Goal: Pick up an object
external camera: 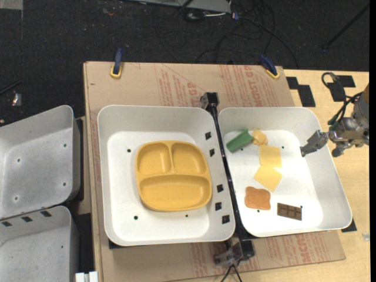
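right white bin (329, 213) holds flat pale-yellow cheese squares (269, 166).

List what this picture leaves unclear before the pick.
- Gripper: too small in the camera view to read its state.
- Arm: cut off by the right edge.
- Small yellow piece: touching the green piece; its shape is unclear.
- Brown block: too small to identify.

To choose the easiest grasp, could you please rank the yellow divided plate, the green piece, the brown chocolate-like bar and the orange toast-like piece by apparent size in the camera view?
1. yellow divided plate, by far the largest
2. orange toast-like piece
3. green piece and brown chocolate-like bar: these two look too similar to rank.
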